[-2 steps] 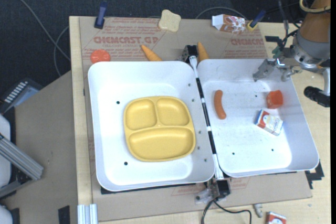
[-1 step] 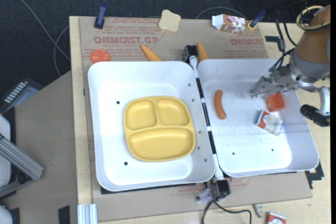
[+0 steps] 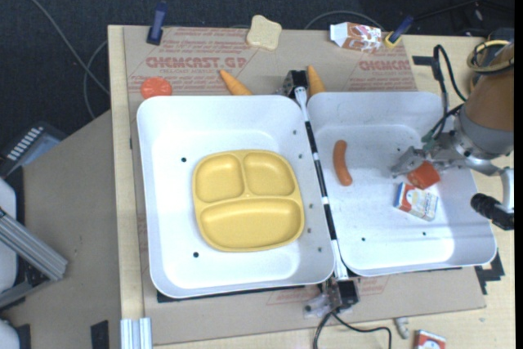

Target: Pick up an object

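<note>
While the arm (image 3: 490, 106) reaches in from three o'clock, its grey wrist bends down over the right bin (image 3: 368, 253), and the gripper (image 3: 415, 163) sits low at about two o'clock of that bin's floor. Whether anything is pinched there I cannot tell; a small red-orange block (image 3: 425, 175) lies right at the tip, touching or just under it.

Going from nine o'clock across: the left bin (image 3: 163, 176) holds one yellow divided plate (image 3: 247, 199) with three compartments, lying near the bin's centre. Behind that bin, at twelve o'clock on the cardboard, lie one red disc (image 3: 155, 87), one blue clip (image 3: 157, 22), one orange carrot-like piece (image 3: 234, 83) and one slice of toy bread (image 3: 264, 32).

The right bin holds three things: one orange sausage (image 3: 342, 163) at its nine o'clock side, well apart from the gripper; the red-orange block; and one small white carton (image 3: 417, 202) just beside the block, at its six o'clock. Behind this bin, at twelve o'clock, lies one crumpled white-and-brown packet (image 3: 356, 35).
</note>
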Robot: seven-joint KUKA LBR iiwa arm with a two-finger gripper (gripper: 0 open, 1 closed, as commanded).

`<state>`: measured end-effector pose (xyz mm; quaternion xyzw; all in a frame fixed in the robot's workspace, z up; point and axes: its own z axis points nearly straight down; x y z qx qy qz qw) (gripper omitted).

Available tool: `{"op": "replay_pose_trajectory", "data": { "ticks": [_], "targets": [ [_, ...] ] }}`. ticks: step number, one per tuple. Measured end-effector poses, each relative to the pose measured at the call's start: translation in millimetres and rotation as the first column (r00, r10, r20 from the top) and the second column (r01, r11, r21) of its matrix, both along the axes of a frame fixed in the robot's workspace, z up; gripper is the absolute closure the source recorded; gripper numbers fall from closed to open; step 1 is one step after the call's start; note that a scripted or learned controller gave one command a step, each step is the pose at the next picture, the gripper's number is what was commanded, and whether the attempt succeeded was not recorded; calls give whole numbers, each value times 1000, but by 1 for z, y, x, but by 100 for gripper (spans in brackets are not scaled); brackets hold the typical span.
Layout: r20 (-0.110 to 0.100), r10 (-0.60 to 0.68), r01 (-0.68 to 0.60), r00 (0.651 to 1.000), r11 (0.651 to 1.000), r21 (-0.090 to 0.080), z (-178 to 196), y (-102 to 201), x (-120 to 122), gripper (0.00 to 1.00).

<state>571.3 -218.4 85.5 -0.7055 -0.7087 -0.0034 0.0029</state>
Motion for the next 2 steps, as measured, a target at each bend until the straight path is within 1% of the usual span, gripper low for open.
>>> {"op": "replay_pose_trajectory", "data": {
  "ticks": [1,2],
  "targets": [
    [2,-2,2,1000,1000,-8,10,-3,-1,100],
    [1,-3,3,1000,1000,-8,-1,81,27,100]
  ]
}}
